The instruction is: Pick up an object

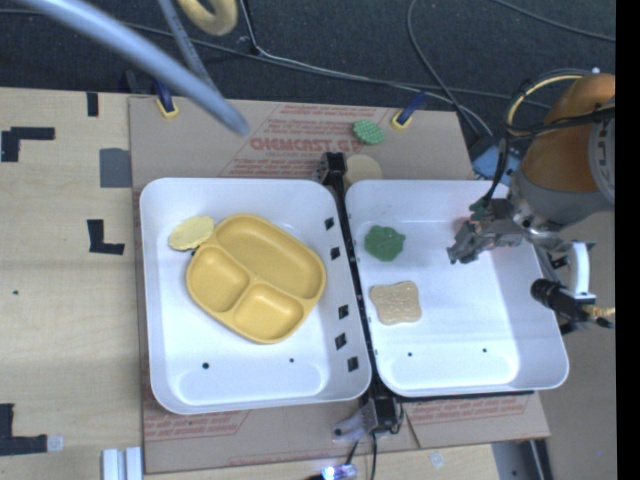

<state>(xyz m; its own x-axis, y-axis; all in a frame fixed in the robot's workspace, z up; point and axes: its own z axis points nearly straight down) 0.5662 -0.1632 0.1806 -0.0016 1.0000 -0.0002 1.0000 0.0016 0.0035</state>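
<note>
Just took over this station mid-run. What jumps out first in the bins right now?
The yellow divided plate dominates the left bin, lying at a slant, with a pale yellow disc at its upper-left edge. In the right bin, a green piece and a beige waffle-like piece sit near the divider, while the gripper hangs over that bin's right half.

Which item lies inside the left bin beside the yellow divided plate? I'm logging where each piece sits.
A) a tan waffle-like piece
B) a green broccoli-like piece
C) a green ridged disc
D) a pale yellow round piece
D: the pale yellow round piece touches the upper-left edge of the yellow divided plate in the left bin.
</note>
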